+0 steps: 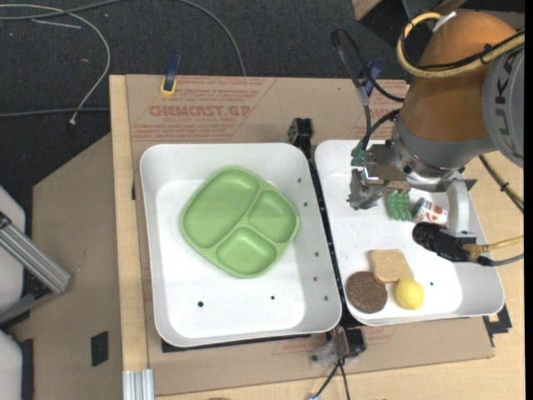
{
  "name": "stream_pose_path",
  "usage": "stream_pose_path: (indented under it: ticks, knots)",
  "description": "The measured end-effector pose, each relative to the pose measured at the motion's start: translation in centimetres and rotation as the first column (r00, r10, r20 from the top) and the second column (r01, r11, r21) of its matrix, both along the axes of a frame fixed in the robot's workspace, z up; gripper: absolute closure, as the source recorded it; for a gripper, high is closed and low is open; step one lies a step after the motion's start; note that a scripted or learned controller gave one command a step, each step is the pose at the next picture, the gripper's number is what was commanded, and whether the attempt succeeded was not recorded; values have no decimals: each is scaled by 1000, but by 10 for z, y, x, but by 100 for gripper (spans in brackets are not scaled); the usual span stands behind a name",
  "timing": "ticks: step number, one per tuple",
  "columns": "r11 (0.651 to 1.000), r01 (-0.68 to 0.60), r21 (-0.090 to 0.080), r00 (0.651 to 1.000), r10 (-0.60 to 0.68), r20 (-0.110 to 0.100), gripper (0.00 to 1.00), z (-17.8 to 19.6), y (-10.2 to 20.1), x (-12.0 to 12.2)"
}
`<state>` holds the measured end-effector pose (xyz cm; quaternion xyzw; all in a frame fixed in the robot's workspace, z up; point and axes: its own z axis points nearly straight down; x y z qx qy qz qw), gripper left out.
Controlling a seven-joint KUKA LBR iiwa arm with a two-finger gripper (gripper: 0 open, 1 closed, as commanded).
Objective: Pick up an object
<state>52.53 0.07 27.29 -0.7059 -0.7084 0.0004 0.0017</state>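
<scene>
Robot gripper (366, 192) hovered low in the right bin (466, 302), beside a green toy (400, 205).
The finger state could not be told; the toy looked light and rigid, best pinched across its narrow sides.

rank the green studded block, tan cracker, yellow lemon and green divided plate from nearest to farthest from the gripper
1. green studded block, beside the gripper
2. tan cracker, right bin, toward the front
3. yellow lemon, front of the right bin
4. green divided plate, left bin

Left bin (166, 248): white, black dots. Divided plate (240, 221): pale green. Right bin (466, 298): white. Round cookie (366, 292): dark brown. Cracker (390, 265): tan. Lemon (409, 293): yellow. Studded block (400, 205): green. Arm (454, 65): orange band, grey body. Bench board (125, 223): brown, red lettering.
</scene>
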Motion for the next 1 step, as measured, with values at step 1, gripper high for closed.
stream_pose_path:
  ticks: [1]
  knots:
    - [1000,-2,1,1000,2,-2,100,-21,50,-3]
